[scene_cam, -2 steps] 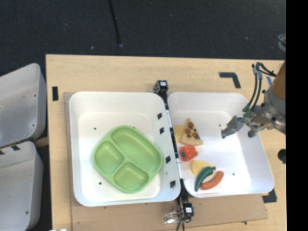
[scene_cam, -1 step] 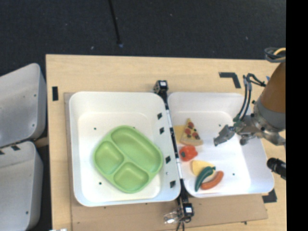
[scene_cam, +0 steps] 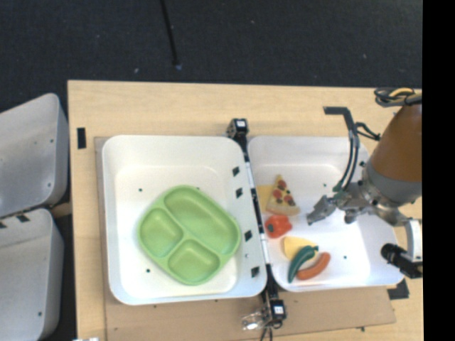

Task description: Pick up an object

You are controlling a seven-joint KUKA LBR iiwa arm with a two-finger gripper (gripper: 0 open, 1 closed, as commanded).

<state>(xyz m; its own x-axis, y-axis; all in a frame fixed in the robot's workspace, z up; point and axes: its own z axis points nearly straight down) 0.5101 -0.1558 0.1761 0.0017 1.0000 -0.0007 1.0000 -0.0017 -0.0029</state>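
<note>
Camera view: fixed overhead, slanted, both bins on a light wooden bench (scene_cam: 163, 109).
Arm: grey with orange band (scene_cam: 398, 148), comes in from the frame's right side, over the right bin (scene_cam: 313, 151).
Pincer: (scene_cam: 321, 212), dark grey, low over the right bin's floor, pointing toward frame left; can't tell if it is spread or pressed together, tips too small and dark. Nothing seen between them.
Pizza slice: (scene_cam: 281, 196), toy, yellow with red dots, just frame-left of the pincer and slightly farther from the camera; apart from it.
Red piece: (scene_cam: 278, 225), tomato-like toy, frame-left of the pincer and a bit nearer the camera, close to the wall between bins.
Yellow piece: (scene_cam: 297, 246), pale yellow toy, nearer the camera than the pincer, touching the green piece.
Green piece: (scene_cam: 303, 259), dark green pepper-like toy, nearer the camera than the pincer, lying against the sausage.
Sausage: (scene_cam: 316, 266), orange-red toy, nearer the camera than the pincer, by the bin's near wall.
Left bin: (scene_cam: 142, 155), well to frame left of the pincer, past the divider.
Green plate: (scene_cam: 188, 234), three compartments, lying in the left bin, well apart from the pincer.
Cables: (scene_cam: 350, 144), black, running from behind the pincer up along the arm.
</note>
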